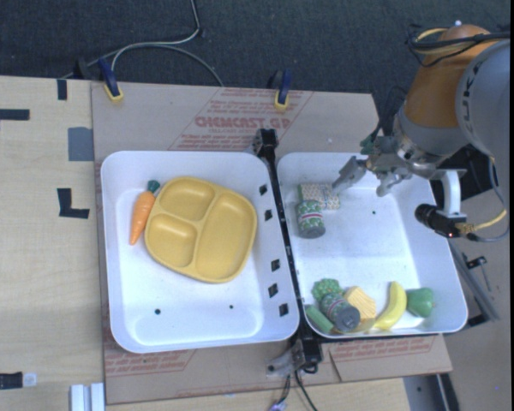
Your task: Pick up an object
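Claw (pixel 366 176) spread wide, grasping nothing, hovers over far part of right bin (pixel 411 255). Patterned can (pixel 310 216) lies just left of it, beside small patterned block (pixel 325 198), apart from fingers. Banana (pixel 392 305), green pepper (pixel 421 301), corn (pixel 361 301), green items cluster at near edge. Left bin (pixel 128 306) holds yellow divided plate (pixel 200 229), carrot (pixel 141 214) beside it.

Red lettering is being shown on the cardboard sheet (pixel 231 122) just behind the two white bins (pixel 120 229); it is being read, uncertainly, as "CHEMCAST GP".
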Robot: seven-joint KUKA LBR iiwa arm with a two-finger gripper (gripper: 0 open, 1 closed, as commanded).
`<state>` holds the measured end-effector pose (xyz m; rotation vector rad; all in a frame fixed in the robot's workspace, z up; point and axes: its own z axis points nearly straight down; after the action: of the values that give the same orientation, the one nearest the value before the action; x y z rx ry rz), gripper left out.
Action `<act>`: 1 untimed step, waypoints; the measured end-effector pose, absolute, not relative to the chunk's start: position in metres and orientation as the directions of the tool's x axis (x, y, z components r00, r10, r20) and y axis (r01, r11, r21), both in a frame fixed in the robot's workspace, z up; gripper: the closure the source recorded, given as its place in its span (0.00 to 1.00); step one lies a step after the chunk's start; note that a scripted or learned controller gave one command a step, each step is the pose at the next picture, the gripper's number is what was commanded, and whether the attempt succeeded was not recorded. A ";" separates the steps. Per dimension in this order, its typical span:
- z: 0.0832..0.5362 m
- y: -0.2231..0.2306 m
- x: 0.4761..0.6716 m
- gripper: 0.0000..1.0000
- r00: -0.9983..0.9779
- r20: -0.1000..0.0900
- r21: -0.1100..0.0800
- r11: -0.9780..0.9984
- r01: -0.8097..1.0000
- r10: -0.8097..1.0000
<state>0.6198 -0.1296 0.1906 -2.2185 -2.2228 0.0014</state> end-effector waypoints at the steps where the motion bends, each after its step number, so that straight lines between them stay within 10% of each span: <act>1: 0.101 -0.105 0.623 0.00 -0.001 -0.001 0.000 0.001 1.000 1.000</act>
<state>0.6226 -0.1046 0.1015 -2.2203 -2.2230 0.0006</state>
